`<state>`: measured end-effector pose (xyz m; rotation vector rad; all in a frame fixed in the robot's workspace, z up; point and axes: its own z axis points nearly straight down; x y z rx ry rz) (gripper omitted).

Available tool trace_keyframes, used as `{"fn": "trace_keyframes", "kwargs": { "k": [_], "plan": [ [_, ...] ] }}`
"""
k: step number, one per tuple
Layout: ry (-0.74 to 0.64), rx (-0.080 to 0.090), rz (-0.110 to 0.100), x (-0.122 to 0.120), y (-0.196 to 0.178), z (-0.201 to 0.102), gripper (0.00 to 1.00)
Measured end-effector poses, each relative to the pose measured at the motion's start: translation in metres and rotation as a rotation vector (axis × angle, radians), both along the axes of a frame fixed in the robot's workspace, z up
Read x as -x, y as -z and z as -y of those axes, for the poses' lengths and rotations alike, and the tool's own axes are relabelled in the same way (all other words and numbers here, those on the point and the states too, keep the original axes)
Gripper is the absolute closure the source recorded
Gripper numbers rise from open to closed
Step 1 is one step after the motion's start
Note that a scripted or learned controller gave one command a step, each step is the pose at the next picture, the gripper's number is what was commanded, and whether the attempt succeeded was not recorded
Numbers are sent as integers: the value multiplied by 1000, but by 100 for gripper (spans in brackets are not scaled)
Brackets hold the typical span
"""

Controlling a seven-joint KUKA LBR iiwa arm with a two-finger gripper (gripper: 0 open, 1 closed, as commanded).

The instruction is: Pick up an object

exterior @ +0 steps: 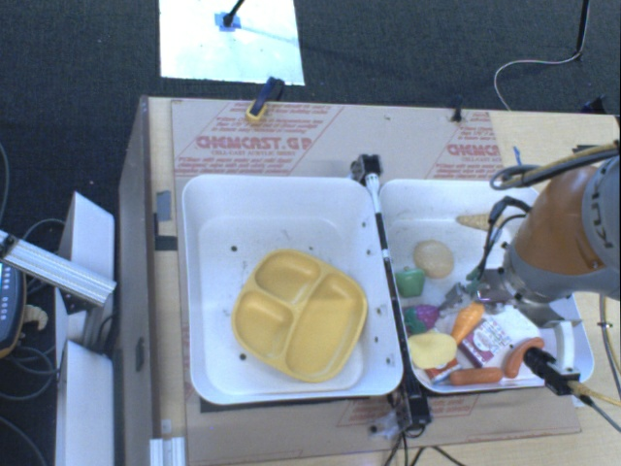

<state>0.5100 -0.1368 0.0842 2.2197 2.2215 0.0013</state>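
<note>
My gripper [464, 297] hangs low over the middle of the right bin [408, 202], at the end of the grey arm with the orange band [568, 231]. An orange carrot [468, 321] lies right under its tip, touching or nearly touching it. Around it lie a beige round piece [434, 257], a green piece [410, 282], a purple piece [422, 316], a yellow piece [432, 349] and a red-and-white packet [492, 341]. Two orange-red sausages [476, 377] [519, 355] rest by the front wall. The arm hides the bin's right part.
The left bin [209, 260] holds a yellow divided plate [299, 314]. A pale cone-shaped piece [473, 221] lies at the back of the right bin. A black clamp [367, 169] sits where the bins meet. Cables run along the bench's right side.
</note>
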Motion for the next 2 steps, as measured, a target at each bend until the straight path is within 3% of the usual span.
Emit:
{"fn": "trace_keyframes", "kwargs": {
  "k": [1, 2],
  "plan": [
    [-1, 0, 3, -1, -11, 0, 100],
    [-3, -1, 3, -57, -101, -78, 100]
  ]
}}
